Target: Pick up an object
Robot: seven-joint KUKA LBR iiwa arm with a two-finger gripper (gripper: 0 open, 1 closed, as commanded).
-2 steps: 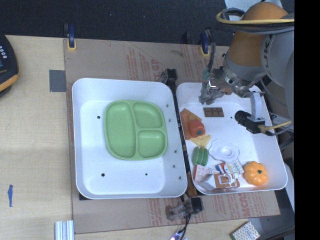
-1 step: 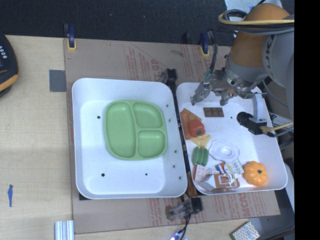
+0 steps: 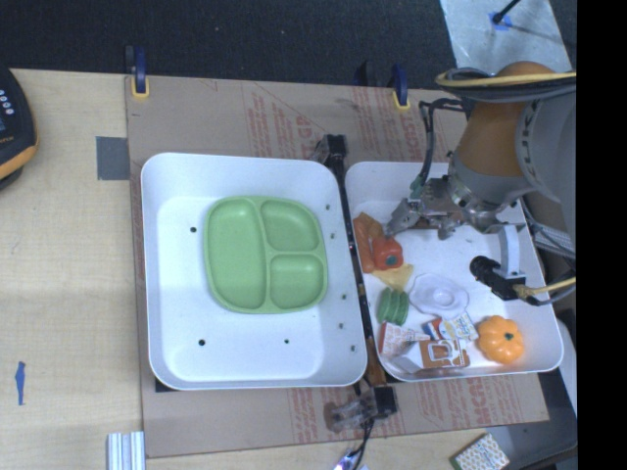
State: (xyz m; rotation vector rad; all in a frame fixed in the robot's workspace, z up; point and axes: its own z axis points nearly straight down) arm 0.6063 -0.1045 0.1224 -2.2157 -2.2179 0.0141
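Right bin (image 3: 549, 355): gripper (image 3: 423, 213) at 12 o'clock, grasp state cannot tell. Nearest item: red tomato toy (image 3: 388, 255), 7 o'clock. Descend centred, clear of bin wall.

You are looking at a robotics lab, not a home. The surface (image 3: 69, 292) is pale wood overlaid with a taped brown cardboard sheet (image 3: 245, 111) held by blue clamps (image 3: 138, 71). Two white bins (image 3: 162, 262) sit side by side, one with plastic toy food (image 3: 502, 339), and a grey industrial arm (image 3: 509, 135) reaches over them.
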